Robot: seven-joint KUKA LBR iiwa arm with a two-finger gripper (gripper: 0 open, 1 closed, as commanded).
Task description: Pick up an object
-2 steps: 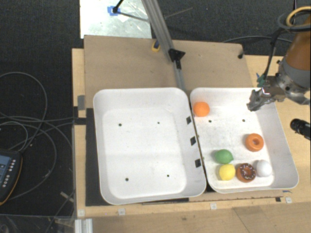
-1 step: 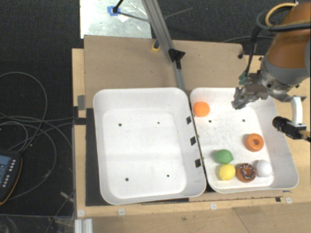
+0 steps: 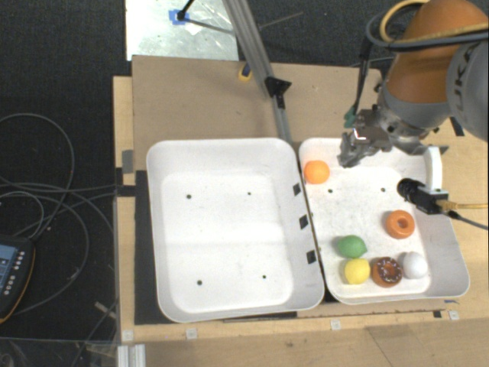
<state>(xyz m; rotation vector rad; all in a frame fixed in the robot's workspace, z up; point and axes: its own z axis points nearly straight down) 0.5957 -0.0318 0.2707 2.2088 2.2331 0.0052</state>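
Camera view: my arm [image 3: 432, 60] reaches in from the upper right, wrist bent down over the back of the right bin [image 3: 458, 277]. My pincer [image 3: 350, 157] hangs just right of the orange ball [image 3: 316, 172], apart from it. How far it is open I cannot tell; the fingertips are a dark blur. The arm hides the bin's far rim. Ring [image 3: 399, 224], green ball [image 3: 351, 245], yellow ball [image 3: 356, 271], brown donut [image 3: 386, 271] and white ball [image 3: 414, 265] lie near the front.

Tan desk [image 3: 191, 98], set on dark carpet [image 3: 61, 52]. Grey tripod leg [image 3: 252, 40] slants across the desk's far side, ending at a black clamp [image 3: 278, 87]. Pale floor panel [image 3: 164, 14] beyond the desk, blue tape scrap [image 3: 177, 17] on it. Loose black cables [image 3: 46, 197] loop on the carpet at left. Handheld control pendant [image 3: 11, 266] at the left edge, partly cut off.
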